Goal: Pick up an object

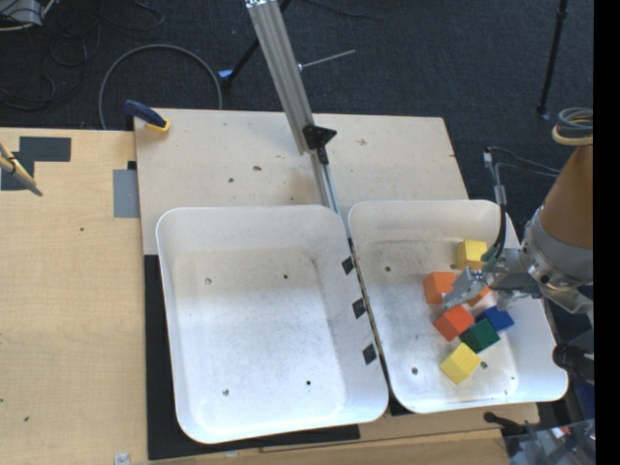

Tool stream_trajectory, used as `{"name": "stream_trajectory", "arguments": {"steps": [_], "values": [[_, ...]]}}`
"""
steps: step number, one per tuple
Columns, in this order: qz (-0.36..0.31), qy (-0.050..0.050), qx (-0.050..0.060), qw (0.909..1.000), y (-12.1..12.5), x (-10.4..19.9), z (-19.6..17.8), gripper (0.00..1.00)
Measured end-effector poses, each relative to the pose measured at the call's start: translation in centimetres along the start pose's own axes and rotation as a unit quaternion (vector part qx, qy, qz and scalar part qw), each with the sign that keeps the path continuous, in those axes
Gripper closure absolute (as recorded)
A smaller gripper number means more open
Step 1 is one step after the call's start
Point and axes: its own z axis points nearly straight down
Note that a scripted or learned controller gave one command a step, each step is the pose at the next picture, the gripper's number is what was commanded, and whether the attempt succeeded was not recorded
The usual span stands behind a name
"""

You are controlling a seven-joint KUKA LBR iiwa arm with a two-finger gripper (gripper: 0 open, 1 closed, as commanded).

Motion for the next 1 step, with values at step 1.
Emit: {"name": "stream_trajectory", "arguments": {"steps": [1], "values": [[-0.001,-0.001,0.002,1.0000,3.48,-3.32,14.50,0.00]]}}
